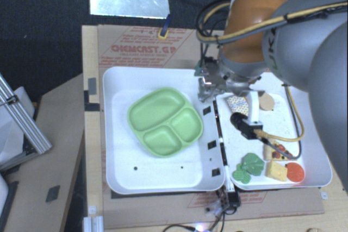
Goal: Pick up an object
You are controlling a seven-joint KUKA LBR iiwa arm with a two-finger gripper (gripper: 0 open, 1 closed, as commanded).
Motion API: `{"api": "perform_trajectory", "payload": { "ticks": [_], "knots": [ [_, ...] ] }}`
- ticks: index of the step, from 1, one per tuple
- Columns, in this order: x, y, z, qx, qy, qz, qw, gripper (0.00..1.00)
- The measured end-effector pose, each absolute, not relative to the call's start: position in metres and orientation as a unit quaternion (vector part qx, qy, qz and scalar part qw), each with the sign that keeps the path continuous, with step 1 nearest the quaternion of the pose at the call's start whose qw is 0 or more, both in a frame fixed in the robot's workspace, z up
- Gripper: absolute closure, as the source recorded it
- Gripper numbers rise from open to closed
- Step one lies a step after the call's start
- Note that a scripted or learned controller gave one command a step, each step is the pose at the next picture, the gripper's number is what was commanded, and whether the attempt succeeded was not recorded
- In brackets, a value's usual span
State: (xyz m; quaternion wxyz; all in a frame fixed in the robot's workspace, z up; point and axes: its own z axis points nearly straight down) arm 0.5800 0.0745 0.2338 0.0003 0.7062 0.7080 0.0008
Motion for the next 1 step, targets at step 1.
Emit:
{"api": "perform_trajectory", "payload": {
  "ticks": [1],
  "knots": [
    [0.5853, 0.0768, 0.2207, 0.706, 0.708, 0.0001, 0.000, 1.00]
  ]
}}
